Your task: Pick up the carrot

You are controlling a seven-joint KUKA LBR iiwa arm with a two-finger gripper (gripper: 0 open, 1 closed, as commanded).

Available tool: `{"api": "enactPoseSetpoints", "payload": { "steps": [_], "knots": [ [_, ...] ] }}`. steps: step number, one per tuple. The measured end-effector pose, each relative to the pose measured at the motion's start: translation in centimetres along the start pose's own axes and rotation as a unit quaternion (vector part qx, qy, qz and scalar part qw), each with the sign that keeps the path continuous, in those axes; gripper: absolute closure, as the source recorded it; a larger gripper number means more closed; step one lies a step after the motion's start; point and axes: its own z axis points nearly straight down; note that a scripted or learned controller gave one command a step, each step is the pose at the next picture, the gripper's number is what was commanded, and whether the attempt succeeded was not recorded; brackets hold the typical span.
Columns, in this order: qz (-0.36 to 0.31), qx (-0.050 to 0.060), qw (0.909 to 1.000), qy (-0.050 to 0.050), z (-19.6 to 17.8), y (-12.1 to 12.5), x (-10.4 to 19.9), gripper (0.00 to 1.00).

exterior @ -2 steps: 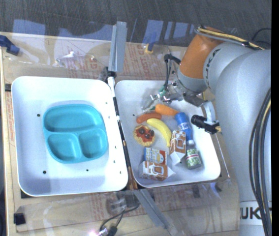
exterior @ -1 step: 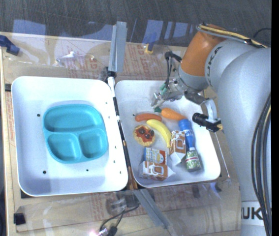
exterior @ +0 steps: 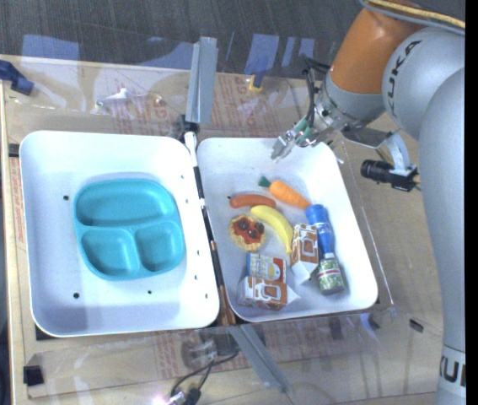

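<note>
Carrot (exterior: pixel 290 193) lies in the right bin (exterior: pixel 358 226), below and slightly left of the gripper (exterior: pixel 287 146) as the camera view frames it, near but apart. Its long axis runs on a slant, green top toward the upper left, orange tip toward the lower right. A sausage (exterior: pixel 252 201) and a banana (exterior: pixel 274 224) sit just beyond it on the far side from the gripper, close enough to crowd a grasp. The gripper hangs over the bin's upper edge, holding nothing; whether it is wide or narrow I cannot tell
</note>
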Motion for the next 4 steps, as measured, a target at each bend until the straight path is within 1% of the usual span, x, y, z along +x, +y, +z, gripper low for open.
{"api": "enactPoseSetpoints", "payload": {
  "steps": [1,2,3,4],
  "knots": [
    [0.0,0.0,1.0,0.0,0.0,0.0,0.0,0.0],
    [-0.061,0.0,0.9981,0.0,11.6,-1.4,-2.2,0.0],
    [-0.063,0.0,0.998,-0.001,10.5,-1.3,-2.2,1.0],
    [0.013,0.0,0.9999,0.001,-0.7,1.1,2.1,1.0]
  ]
}}
